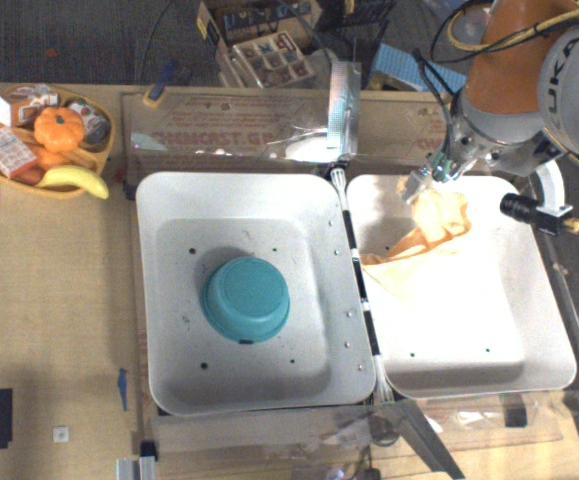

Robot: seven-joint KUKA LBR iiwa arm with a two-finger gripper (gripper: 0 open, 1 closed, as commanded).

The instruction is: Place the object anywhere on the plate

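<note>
The round teal plastic plate (248,298), lying upside down like a shallow dome, sits alone at the centre of the left white bin (169,208), which holds nothing else. In the right white bin (509,348) a pale orange, floppy cloth-like object (431,226) hangs and trails from about twelve o'clock down toward nine o'clock, its lower end near the bin's left wall. The two-finger gripper (439,171) stands at its upper end, clamped on the top of the cloth as far as I can judge. To do this step well, I think the arm should lift until the trailing tail clears the divider, then carry it toward nine o'clock and lower it over the plate's middle
</note>
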